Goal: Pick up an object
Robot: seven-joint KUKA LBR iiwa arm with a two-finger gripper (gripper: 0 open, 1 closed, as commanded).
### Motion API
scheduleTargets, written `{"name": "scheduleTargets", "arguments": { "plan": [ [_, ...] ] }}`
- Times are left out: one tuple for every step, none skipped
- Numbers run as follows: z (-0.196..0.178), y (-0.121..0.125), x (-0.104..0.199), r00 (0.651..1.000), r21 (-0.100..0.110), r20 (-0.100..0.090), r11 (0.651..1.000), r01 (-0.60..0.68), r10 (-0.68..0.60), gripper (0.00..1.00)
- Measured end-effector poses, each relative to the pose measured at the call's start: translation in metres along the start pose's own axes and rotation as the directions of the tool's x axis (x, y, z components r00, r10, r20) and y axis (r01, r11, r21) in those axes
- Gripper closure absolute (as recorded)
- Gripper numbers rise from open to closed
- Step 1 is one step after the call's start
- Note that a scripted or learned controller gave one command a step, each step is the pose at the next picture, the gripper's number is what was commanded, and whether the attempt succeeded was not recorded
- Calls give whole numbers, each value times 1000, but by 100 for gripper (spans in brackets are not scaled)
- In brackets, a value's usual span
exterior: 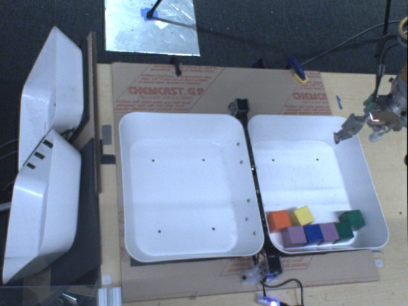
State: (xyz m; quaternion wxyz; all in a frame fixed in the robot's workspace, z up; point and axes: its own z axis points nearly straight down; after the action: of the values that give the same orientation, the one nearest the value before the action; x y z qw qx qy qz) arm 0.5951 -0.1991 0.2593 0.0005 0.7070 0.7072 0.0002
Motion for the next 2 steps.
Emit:
{"name": "scheduleTargets", "arguments": {
  "plan": [
    [150,-15,28,1000,12,-3,1000,1,-1,0],
    [174,-55,29,1000,3,-1,1000,-1,1,0]
  ]
}}
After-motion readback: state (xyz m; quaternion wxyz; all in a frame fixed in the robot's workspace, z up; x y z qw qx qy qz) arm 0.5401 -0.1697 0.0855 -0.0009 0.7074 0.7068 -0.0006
